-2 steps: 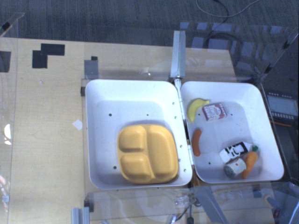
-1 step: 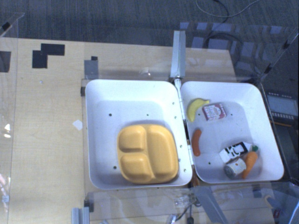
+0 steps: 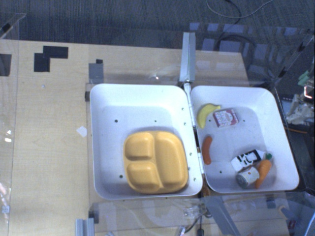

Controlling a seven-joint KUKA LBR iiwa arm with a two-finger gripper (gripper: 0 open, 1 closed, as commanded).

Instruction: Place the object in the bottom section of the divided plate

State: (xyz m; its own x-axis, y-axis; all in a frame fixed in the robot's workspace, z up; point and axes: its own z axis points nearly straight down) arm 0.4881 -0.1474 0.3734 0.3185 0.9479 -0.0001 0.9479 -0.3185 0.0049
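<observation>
A yellow divided plate lies in the front half of the left white bin. It has two small sections on its left side and one long section on its right. The right white bin holds a yellow banana, a red and white packet, a red sausage, a black and white carton, a grey can and an orange carrot. All the plate's sections look bare.
A metal bracket stands at the back between the two bins. Black tape marks sit on the wooden bench at far left. A cable loops on the dark floor behind.
</observation>
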